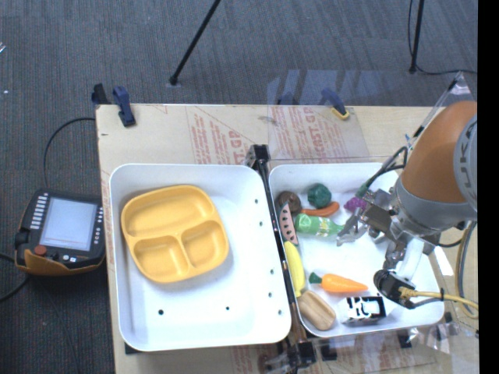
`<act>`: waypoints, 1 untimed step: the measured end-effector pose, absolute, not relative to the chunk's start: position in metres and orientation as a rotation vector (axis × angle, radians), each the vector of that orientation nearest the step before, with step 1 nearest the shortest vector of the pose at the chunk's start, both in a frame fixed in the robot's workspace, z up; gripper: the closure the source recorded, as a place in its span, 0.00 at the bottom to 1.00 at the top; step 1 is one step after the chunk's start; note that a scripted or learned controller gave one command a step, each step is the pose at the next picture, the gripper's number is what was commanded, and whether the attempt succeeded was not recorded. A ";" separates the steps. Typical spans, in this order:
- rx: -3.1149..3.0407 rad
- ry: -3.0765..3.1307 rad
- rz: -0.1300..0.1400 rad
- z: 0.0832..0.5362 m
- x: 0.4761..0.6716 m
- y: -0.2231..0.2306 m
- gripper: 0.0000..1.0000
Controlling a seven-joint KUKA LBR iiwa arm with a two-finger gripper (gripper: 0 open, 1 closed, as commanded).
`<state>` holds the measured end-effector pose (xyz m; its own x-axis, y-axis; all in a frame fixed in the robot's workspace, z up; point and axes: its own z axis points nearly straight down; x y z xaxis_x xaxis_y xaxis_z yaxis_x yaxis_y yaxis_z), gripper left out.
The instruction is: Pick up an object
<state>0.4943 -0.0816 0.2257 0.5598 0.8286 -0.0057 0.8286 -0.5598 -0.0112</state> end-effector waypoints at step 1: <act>-2.916 -1.152 0.019 0.182 0.563 -0.065 0.00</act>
